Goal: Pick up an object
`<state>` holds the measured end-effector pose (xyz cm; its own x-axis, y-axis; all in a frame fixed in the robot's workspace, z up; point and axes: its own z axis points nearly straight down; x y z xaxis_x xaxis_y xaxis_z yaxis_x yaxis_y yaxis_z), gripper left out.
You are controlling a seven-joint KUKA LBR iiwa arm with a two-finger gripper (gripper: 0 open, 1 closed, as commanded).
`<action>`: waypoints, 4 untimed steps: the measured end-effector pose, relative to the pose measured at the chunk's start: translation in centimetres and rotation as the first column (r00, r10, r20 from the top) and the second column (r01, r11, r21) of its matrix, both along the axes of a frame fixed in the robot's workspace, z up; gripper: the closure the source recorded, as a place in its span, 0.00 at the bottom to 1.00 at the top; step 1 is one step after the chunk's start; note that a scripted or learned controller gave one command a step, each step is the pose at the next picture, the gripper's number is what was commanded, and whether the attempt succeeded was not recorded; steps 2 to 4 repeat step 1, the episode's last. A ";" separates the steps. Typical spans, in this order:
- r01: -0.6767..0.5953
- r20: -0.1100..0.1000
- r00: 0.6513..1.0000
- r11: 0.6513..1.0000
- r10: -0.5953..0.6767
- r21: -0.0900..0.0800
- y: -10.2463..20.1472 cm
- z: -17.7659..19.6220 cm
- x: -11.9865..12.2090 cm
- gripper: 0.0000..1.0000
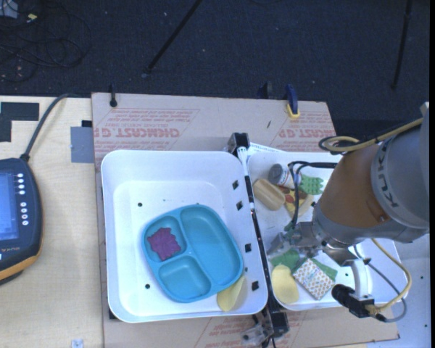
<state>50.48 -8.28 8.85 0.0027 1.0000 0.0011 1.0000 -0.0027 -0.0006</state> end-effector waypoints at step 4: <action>0.003 -0.004 1.000 1.000 -0.003 0.003 0.0 1.0 0.1 1.00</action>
